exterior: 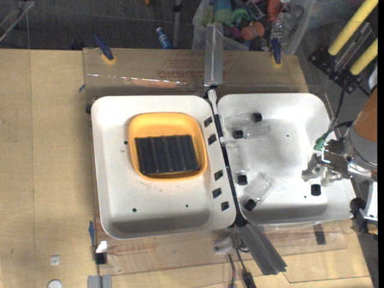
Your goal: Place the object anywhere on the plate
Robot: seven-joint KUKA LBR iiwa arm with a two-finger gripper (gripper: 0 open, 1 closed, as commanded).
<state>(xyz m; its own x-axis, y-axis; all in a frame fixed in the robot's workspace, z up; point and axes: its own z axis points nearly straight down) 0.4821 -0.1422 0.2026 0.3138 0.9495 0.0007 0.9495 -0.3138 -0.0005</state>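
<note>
An orange-yellow plate (167, 122) lies in the left bin (114, 179). A black ridged rectangular object (167, 155) rests flat on it and covers most of its middle. My gripper (317, 170) hangs over the right edge of the right bin (282, 155), far to the right of the plate. I see nothing held in it. The arm's orange band (367, 122) enters at the right edge of the view.
Several clear vials with black caps lie in the right bin, two near the back (249, 125) and one near the front left (259, 189). A small black piece (315, 189) sits just below the gripper. A black-notched divider (217, 161) separates the bins.
</note>
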